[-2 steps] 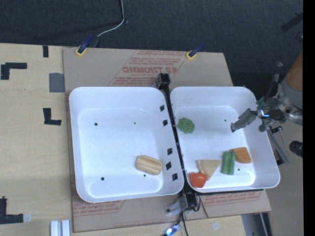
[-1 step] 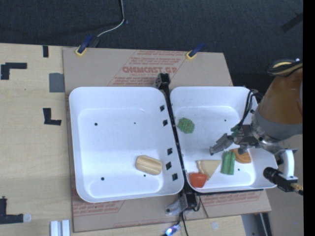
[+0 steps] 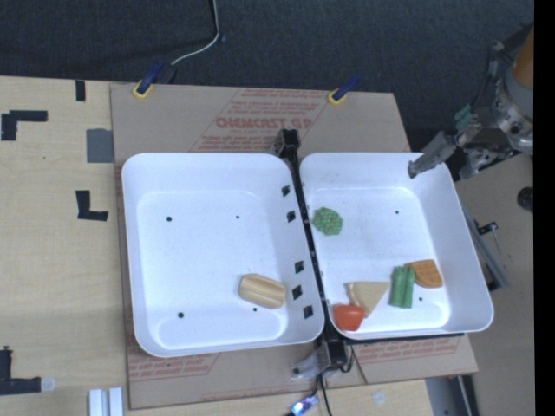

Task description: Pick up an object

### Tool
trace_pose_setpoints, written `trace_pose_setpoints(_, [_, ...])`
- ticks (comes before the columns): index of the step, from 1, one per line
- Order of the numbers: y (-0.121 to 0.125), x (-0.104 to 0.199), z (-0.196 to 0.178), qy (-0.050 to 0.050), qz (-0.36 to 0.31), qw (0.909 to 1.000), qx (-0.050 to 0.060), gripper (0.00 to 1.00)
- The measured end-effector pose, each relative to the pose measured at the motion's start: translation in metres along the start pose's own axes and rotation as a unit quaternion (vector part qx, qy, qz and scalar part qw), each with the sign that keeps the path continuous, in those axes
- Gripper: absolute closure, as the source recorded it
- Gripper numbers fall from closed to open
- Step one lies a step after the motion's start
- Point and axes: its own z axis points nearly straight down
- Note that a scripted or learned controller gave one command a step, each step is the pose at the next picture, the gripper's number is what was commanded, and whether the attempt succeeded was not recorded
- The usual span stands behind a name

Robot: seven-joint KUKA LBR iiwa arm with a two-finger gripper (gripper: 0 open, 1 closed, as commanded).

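My gripper [image 3: 447, 163] hangs over the far right corner of the right bin [image 3: 381, 173], open, with nothing between its fingers. Well below it, near the bin's front right, lie an orange piece [image 3: 426, 273], a green upright piece [image 3: 401, 286], a pale yellow wedge [image 3: 368, 295] and a red piece [image 3: 349, 317]. A green broccoli-like lump [image 3: 327, 221] sits close to the bin's left wall. In the left bin [image 3: 173, 176], a tan bread roll [image 3: 262, 290] rests near the front right.
The two bins meet at a black divider strip [image 3: 297, 232] with clips. They stand on a brown cardboard sheet [image 3: 251, 120] held by yellow-and-blue clamps at the back. A white cable [image 3: 204, 33] runs across the dark backdrop.
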Motion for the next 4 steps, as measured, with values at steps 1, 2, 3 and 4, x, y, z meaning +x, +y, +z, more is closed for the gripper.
trace_pose_setpoints(1, [-0.066, 0.065, -0.002, 0.005, -0.001, 0.9999, 0.011, 0.0])
trace_pose_setpoints(2, [-0.048, 0.14, -0.136, 0.004, -0.004, 1.0, 0.002, 0.0])
trace_pose_setpoints(3, [-0.077, 0.115, -0.133, 0.003, 0.002, 0.9999, 0.01, 0.0])
trace_pose_setpoints(4, [-0.075, 0.115, -0.142, 0.003, 0.002, 0.9999, 0.01, 1.0])
